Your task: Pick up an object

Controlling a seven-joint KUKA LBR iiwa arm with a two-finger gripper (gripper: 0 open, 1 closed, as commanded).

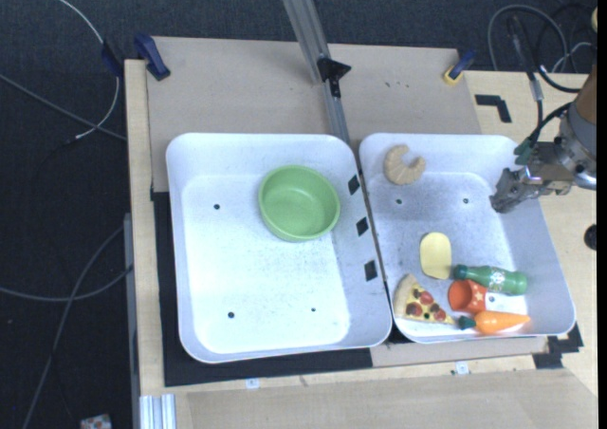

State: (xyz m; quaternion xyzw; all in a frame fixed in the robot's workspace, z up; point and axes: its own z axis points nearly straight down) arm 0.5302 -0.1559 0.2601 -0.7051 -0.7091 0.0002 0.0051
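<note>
From the overhead camera you have the two white bins side by side on the surface. The left bin (218, 323) holds a green bowl (300, 201), sitting toward its upper middle. The right bin (560, 308) holds everything else: a tan, bitten-cookie shape (404, 164) near its top left, a pale yellow piece (435, 254) in the middle, and a tight cluster in the lower corner made of a pizza slice (421, 303), a red-orange piece (465, 295), a green bottle (491, 277) and an orange carrot (500, 323), several of them touching.

Your pincer (505, 192) hangs at the right bin's upper right edge, above the bin wall, well apart from every object. At this angle you cannot tell whether it is released or clenched, and nothing shows in it.

You are, by my reading, at the approach step: no object is picked. The next move calls for choosing a target and travelling left and down over it. The yellow piece or the cookie shape look the safer picks, since each lies alone; the corner cluster is crowded and close to the bin wall, so a grasp there risks nudging neighbours.
</note>
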